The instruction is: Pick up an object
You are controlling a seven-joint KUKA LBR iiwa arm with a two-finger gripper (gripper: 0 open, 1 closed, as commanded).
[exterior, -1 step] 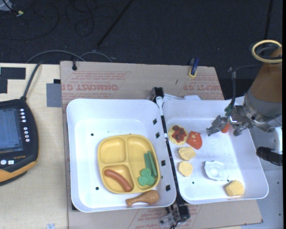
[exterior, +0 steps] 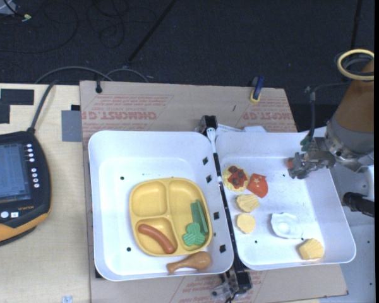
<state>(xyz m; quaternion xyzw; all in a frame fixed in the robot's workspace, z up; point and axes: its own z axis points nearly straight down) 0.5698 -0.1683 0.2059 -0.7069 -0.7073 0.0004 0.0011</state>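
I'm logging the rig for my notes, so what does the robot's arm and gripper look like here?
The arm is a thick rounded body, orange-tan above a grey wrist section, with a pale yellow ring at its top. The gripper is small, dark metal, with a thin dark cable rising beside it.

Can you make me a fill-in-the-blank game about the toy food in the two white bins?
1. The yellow tray sits in the ____ bin.
2. The hot dog lies in the ____ tray.
3. The drumstick lies ____ the tray, near the bin's front edge.
4. The claw is over the ____ bin.

Missing words: left; yellow; outside; right
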